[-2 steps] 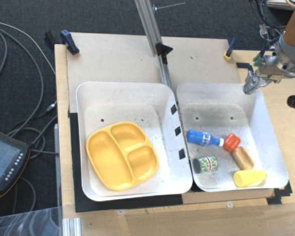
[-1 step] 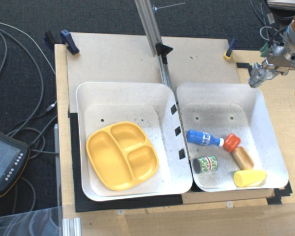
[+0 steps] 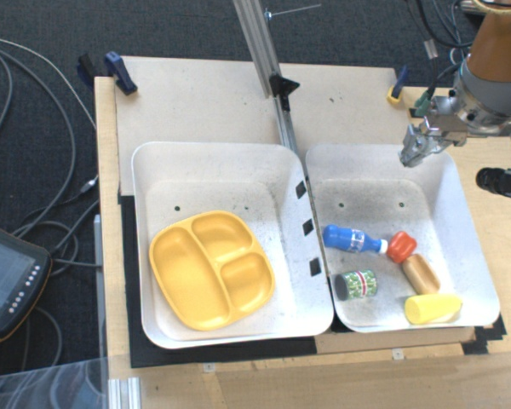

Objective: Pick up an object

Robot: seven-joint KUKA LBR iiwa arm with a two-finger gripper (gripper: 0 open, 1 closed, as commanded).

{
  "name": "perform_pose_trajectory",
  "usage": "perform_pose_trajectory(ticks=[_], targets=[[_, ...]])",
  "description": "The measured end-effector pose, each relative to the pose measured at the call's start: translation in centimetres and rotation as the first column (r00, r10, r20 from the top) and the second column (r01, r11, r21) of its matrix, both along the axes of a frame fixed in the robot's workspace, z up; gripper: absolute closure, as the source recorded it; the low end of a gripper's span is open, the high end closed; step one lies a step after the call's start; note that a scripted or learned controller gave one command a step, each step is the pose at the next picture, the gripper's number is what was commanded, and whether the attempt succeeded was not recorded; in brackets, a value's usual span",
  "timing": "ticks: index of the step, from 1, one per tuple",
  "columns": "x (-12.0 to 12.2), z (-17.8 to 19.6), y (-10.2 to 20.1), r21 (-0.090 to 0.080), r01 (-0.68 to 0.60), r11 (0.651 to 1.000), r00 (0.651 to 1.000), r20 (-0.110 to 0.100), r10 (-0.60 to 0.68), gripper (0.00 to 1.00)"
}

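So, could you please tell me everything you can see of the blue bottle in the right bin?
The blue bottle lies on its side on the floor of the right bin, near the middle. It looks like plastic, with a blue body, a pale label band and a white neck pointing right toward a red and tan object, which it appears to meet. A small green can lies apart below it. The gripper hovers well above, near the bin's back rim.

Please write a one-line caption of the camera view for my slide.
The tool hovers above the right bin holding four small items; a yellow divided plate lies in the left bin.
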State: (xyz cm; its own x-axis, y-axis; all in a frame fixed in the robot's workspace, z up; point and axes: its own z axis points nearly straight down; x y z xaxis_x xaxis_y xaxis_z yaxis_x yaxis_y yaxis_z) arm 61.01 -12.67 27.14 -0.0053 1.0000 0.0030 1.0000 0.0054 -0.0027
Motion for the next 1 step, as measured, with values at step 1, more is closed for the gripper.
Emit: perform_pose_trajectory(ticks=[1], targets=[[-1.00,0.38,5.17,0.000,-0.001,1.000,1.000,0.001,0.001,1.00]])
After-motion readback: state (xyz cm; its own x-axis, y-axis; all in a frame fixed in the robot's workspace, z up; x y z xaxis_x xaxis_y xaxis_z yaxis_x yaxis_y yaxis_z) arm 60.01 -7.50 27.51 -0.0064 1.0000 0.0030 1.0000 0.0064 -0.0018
